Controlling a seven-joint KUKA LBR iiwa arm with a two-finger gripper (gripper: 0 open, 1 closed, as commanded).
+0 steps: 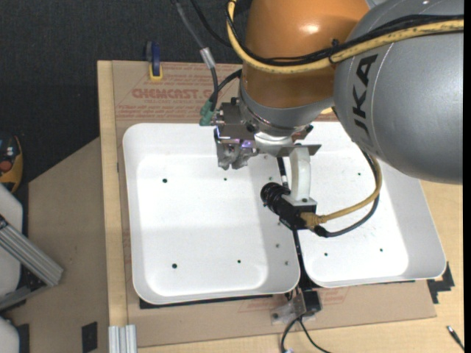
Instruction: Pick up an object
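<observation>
— Across the top right, what fills the picture?
— One grey arm (412, 79), with its orange band (305, 28) bulging over the far edge of the bins, reaching in from the right. Black and yellow cables run over it.

— And beneath it?
— On the desk (73, 197) lies a brown cardboard sheet (176, 87) printed with red lettering, clamped at its far left corner by a small blue and yellow clip (154, 59). On the sheet sit two shallow white bins side by side: the left bin (191, 226), its floor marked with a few small dark dots, and the right bin (368, 248), partly covered by the arm.

— Where is the end effector?
— At the far edge of the left bin, near its right-hand corner. The end effector (234, 157) hangs low over the white floor, a dark metal cluster below the wrist. A white bracket (299, 175) and a black connector (283, 203) with a yellow cable sit just to its right, over the seam between the bins.

— Is it wide or narrow? Holding anything?
— I cannot tell; the fingertips are too small and dark to read.

— And the object to pick up?
— I cannot make out any loose object on the visible bin floors. If one lies under the arm or wrist, it is hidden.
</observation>
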